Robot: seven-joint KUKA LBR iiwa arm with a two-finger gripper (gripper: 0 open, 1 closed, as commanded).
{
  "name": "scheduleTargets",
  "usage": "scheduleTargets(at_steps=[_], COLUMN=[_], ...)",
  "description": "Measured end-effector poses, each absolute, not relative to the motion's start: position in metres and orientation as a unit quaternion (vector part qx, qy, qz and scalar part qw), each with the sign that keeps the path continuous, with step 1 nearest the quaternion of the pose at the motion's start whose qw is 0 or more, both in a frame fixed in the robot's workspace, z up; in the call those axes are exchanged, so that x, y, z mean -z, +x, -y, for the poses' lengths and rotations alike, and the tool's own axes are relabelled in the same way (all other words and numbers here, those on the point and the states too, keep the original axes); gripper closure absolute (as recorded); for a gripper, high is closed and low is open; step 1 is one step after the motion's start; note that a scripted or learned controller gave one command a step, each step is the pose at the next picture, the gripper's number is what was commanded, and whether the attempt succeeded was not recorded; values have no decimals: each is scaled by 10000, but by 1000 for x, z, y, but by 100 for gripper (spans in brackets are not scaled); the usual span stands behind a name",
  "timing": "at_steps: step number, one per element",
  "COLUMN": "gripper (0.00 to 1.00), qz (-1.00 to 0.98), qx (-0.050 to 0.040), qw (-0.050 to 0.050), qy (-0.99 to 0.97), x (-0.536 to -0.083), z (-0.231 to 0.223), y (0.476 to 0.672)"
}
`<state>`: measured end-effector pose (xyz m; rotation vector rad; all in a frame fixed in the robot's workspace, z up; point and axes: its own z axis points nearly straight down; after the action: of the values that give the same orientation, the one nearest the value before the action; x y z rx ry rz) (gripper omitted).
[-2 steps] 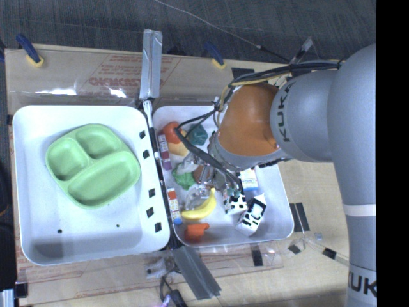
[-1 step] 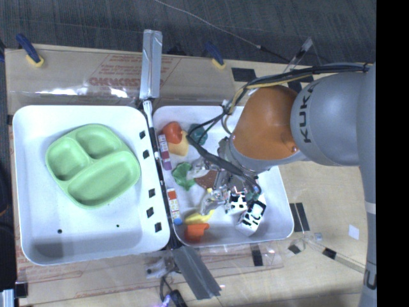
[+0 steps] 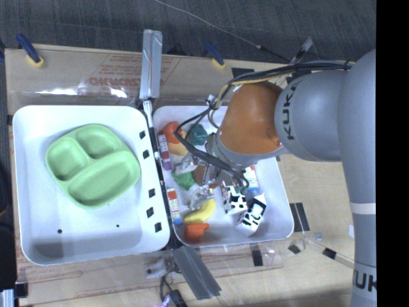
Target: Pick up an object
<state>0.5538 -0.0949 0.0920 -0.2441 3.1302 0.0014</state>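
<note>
Reaching down into the right bin (image 3: 281, 203), the arm (image 3: 319, 120) hides its pincer (image 3: 214, 183); how it is set I cannot tell. Toys crowd beneath: a banana (image 3: 203, 210), a cow-patterned piece (image 3: 250, 213). Better to single out one toy at the pile's edge and descend squarely.
</note>
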Motion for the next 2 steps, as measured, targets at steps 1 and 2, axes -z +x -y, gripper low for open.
scheduleTargets(at_steps=[1,2], gripper=[100,100], qz=[-9967,-9797], qx=[0,23], qw=[30,48], qy=[-812,-2005], x=[-103,-268], z=[94,143], y=[556,633])
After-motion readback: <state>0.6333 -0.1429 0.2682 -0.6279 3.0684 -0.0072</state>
